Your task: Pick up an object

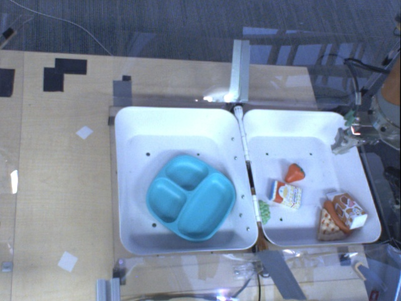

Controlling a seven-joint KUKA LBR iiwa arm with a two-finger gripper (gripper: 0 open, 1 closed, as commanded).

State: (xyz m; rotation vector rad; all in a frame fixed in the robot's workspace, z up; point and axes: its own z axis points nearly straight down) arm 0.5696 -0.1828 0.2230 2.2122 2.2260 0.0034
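1. Loose items grouped in right bin (pixel 313 121), within arm's reach: orange piece (pixel 294 172) at centre, small carton (pixel 286 194) toward 6 o'clock, packaged snack (pixel 341 216) at 4 o'clock.
2. Blue divided plate (pixel 191 196) alone in left bin (pixel 175 121) (too broad for an easy pinch, likely).
3. Gripper (pixel 344 138) poised over right bin's 2 o'clock rim, nothing between fingers; open or clenched not discernible.

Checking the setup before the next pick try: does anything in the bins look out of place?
One thing: a small green item sits wedged at the seam between the two bins, on the right bin's left rim, not on the floor like the other items. The blue plate lies flat in the left bin.
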